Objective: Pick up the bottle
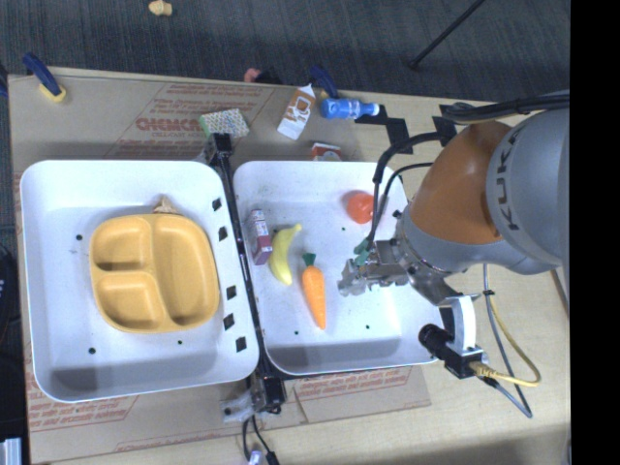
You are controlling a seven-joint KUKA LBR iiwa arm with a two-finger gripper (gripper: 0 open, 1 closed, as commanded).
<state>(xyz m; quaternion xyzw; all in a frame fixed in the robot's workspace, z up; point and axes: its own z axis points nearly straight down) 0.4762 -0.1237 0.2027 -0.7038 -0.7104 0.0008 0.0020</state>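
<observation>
The arm reaches in over the right bin (383,174) and its gripper (353,279) hangs low above the bin floor, just right of the carrot (315,297). From this angle I can't tell whether the gripper is spread or pressed together; the tip is a small dark tangle against the white. What I take for the bottle (260,236), a small purplish thing, lies against the left wall of that same bin, just beside the banana (283,253). It is well apart from the gripper, with banana and carrot between them. A red ball (359,205) sits near the arm at the far side of the bin. A blue bottle (347,109) also lies on the bench beyond the bins, out of the arm's working area as I judge it. So the pick looks to be at the approach step, with nothing grasped. The next move calls for a shift across the bin to the left wall. The gripper must then come down clear of the banana and take the bottle across its narrow side. The wall close behind leaves little room, so the grasp could easily slip.
</observation>
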